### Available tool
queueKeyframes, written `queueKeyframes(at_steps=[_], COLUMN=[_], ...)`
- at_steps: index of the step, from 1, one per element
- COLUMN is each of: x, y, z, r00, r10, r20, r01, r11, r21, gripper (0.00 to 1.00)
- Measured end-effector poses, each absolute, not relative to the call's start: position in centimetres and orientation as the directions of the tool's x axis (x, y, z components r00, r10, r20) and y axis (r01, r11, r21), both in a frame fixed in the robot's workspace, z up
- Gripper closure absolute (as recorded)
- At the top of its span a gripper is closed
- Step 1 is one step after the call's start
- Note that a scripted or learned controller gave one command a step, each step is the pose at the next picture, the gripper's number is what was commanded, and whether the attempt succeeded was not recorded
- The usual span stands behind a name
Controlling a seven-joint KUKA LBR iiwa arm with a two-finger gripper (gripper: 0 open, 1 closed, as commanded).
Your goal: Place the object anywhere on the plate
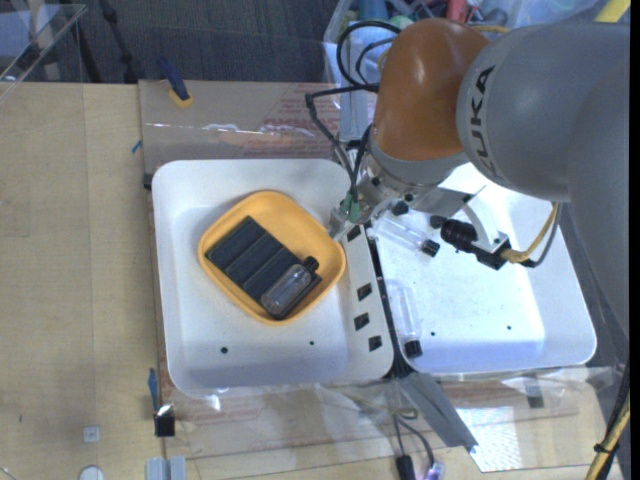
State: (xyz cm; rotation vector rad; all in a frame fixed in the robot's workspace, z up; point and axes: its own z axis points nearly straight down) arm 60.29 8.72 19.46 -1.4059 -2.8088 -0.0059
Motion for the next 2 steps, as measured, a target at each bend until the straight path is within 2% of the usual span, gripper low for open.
queueKeyframes(at_steps=[1, 2], x=[56.11, 56.12], y=[9.87, 9.86], z=[16.67, 16.68], r00=[-0.673, -0.673], r10=[0.739, 0.739], r20=[0.002, 0.002], r01=[0.739, 0.739], r11=[0.673, 0.673], r21=[-0.001, 0.0], gripper=[1.0, 0.0])
